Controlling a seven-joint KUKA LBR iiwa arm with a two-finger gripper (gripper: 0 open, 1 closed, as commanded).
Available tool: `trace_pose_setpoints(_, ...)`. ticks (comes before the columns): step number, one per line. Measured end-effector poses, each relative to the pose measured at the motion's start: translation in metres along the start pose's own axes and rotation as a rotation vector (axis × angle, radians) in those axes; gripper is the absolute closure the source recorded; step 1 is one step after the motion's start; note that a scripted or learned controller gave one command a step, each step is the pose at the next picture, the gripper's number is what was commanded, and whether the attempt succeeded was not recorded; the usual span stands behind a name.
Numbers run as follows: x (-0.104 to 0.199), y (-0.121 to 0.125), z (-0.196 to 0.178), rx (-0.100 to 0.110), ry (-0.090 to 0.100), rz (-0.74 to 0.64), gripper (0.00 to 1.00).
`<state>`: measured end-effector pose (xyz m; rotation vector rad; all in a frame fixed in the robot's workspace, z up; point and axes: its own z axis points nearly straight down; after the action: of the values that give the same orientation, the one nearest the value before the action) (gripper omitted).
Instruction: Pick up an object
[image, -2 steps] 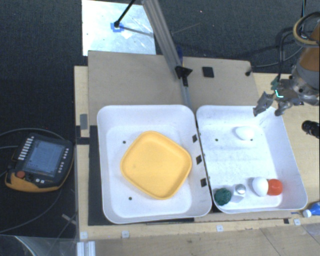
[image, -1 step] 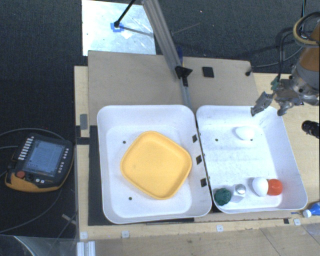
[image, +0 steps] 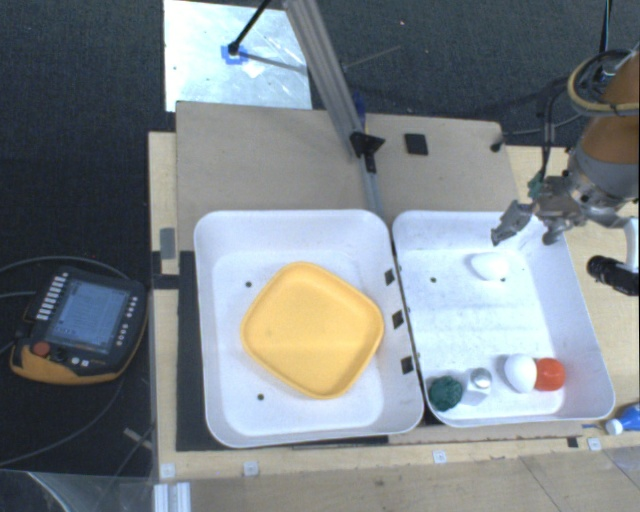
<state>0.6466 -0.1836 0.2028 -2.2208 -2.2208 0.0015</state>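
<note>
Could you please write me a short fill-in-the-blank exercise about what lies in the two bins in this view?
1. The yellow plate lies in the ____ bin of this view.
2. The gripper hangs over the ____ bin, near its far edge.
3. Beside the white ball, toward the bin's right wall, sits an ____ ball.
4. The dark green object sits in that bin's near-____ corner.

Missing words: left; right; orange; left

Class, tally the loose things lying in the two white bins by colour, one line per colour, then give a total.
Yellow: 1, plate
White: 2, flat piece, ball
Green: 1, ball
Silver: 1, small thing
Orange-red: 1, ball
Total: 6
</note>
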Motion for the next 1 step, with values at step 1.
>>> trace_pose_setpoints(1,-0.006,0.0076,0.0525,0.001,0.0,0.0,0.0)
